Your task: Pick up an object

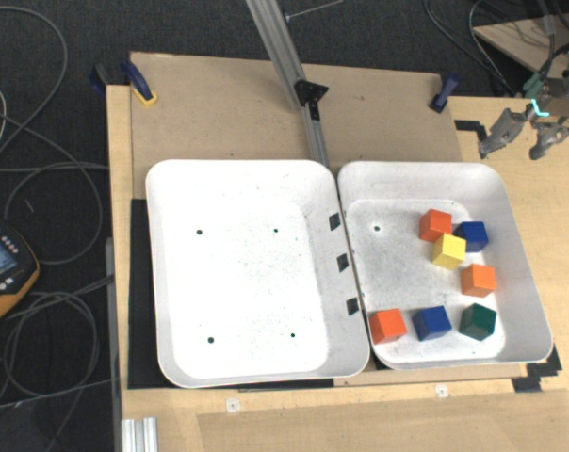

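Note:
My gripper hangs at the upper right, above the bench just beyond the far right corner of the right bin. Its two grey fingers are spread apart with nothing between them. In the right bin lie several cubes: an orange one, a blue one and a yellow one clustered together, another orange one below them, and along the near edge an orange cube, a blue cube and a dark green cube.
The left bin sits beside the right one. A grey metal post slants across the bench's back. Blue clamps hold the far edge. Cables and a handheld device lie on the floor at left.

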Controlling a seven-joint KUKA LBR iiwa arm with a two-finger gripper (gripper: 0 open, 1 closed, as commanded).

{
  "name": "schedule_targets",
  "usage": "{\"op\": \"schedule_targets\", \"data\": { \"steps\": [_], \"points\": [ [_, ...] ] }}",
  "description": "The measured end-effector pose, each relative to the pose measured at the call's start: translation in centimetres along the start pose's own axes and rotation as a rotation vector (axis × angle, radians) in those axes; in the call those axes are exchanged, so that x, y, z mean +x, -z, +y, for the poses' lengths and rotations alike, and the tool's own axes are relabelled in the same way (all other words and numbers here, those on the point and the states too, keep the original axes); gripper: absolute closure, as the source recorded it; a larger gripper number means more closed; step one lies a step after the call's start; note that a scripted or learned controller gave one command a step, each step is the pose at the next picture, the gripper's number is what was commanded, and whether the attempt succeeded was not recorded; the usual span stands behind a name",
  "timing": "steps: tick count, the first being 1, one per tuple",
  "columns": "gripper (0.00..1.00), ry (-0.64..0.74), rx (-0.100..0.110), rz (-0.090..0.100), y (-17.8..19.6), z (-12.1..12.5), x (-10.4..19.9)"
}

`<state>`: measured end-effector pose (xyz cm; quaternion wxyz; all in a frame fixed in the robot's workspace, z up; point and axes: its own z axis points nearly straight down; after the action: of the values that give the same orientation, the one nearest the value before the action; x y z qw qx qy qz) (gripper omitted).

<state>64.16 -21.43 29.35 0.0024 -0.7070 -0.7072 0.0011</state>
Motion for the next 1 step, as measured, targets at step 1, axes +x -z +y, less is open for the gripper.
{"op": "schedule_targets", "data": {
  "steps": [1],
  "points": [
    [0.0, 0.001, -0.004, -0.002, 0.29, 0.06, 0.02]
  ]
}}
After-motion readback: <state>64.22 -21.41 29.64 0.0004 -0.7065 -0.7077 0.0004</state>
